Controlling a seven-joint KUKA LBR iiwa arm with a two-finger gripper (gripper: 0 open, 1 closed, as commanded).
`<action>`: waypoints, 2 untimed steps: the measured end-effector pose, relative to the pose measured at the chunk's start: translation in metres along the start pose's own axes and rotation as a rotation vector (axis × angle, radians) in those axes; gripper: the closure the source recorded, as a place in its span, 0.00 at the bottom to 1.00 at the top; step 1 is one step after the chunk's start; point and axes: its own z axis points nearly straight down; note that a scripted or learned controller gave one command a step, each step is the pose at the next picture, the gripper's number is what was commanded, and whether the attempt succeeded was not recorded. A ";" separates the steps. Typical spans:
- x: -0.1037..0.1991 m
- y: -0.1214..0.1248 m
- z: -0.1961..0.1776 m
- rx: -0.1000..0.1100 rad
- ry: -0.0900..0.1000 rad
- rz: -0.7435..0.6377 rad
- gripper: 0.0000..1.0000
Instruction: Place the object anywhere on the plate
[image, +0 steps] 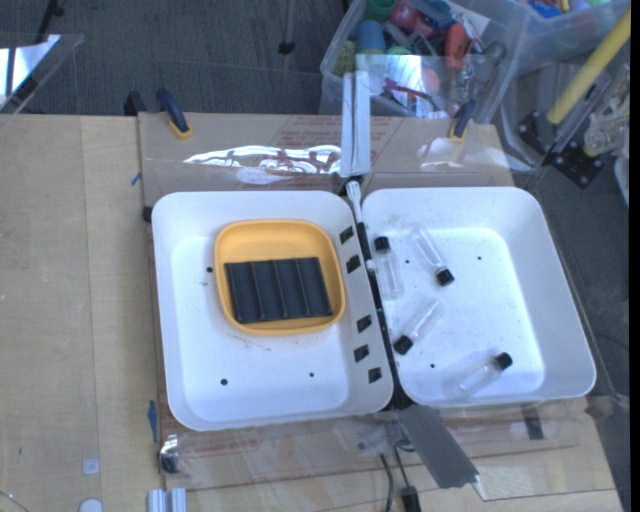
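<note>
Yellow and shallow, the plate (280, 232) sat in the left white bin (250, 385), and a dark ribbed block (278, 290) lay flat inside it. The block covered most of the plate's floor and kept within the raised rim on every side. If that block was the task's object, the placing step looked already done, and the next move would call only for a clean retreat. How the fingers stood could not be told. To the right of the plate, across the seam where the two bins met, the right bin (510, 250) held four clear vials with black caps. One (385, 268) lay closest to the plate, against the seam. Another (430, 255) lay just beyond it, a third (418, 322) lower down, and the fourth (480, 373) farthest from the plate. If one of these was meant instead, the next move would call for a low, narrow grasp on a round thing apt to roll. A carry over the seam and its row of small black tabs (357, 290) would follow. Little bare yellow remained around the block, so a vial would probably have to rest on the block itself. Below and left of the plate the bin floor gave open room, and beyond that lay the bare wooden table (60, 300).
</note>
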 end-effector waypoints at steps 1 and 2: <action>0.000 0.000 0.000 -0.001 -0.001 -0.395 1.00; 0.000 0.000 0.000 -0.002 -0.001 -0.575 1.00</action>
